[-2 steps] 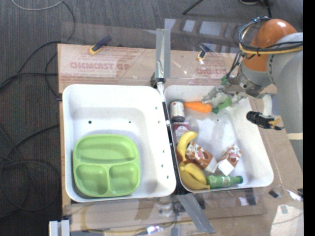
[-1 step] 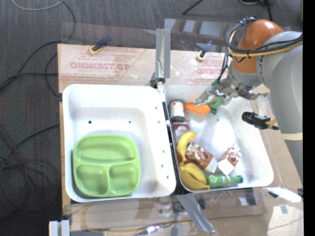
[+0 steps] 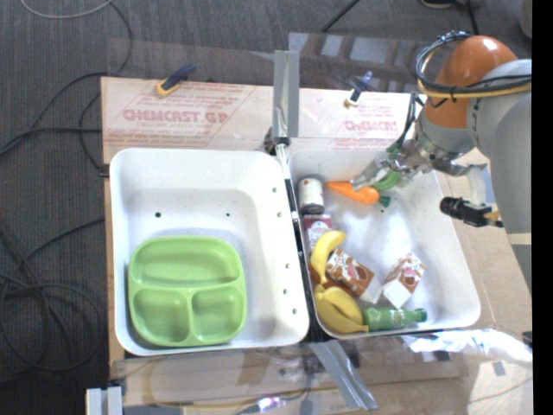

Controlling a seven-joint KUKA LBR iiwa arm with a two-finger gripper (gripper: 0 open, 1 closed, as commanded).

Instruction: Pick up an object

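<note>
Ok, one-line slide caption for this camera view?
Tool over the carrot in the right bin; green tray in the left bin.

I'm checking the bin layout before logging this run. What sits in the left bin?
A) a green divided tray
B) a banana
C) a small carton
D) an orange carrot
A: the green divided tray lies in the left bin, while the carrot, bananas and cartons are in the right bin.

arm [image 3: 510, 111] cut off at right edge, tool [image 3: 386, 173] blurred
</note>
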